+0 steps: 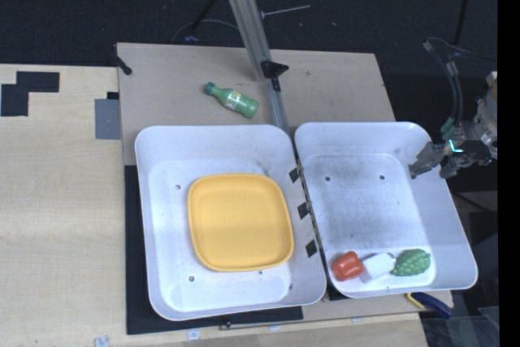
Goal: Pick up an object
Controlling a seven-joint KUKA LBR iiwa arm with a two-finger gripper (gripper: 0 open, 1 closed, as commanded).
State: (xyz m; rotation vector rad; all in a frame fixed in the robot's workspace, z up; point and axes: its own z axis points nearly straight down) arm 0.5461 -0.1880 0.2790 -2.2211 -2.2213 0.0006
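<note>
Three small things lie in a row in the right bin (382, 142), along its near edge. From left to right they are a red pepper (348, 265), a white block (377, 265) and a green lump (411, 262). The pepper sits with its red end up and to the right. The white block lies with its long side going left to right, a bit tilted, and it touches the pepper. The green lump is long too, and its long side goes left to right with the right end a little higher. It is just beside the white block.

The end effector (429, 161) is at the far right edge of the right bin, over the rim. The three things are well apart from it, toward the near side of the bin. It is dark and small here, so I cannot tell its state.

The arm comes in from the right, low over the bin's side.

The left bin (158, 150) holds a yellow plate (240, 221), lying flat in the middle. A green bottle (232, 100) lies on its side on the worktop (341, 85) behind the bins, cap to the left.
</note>
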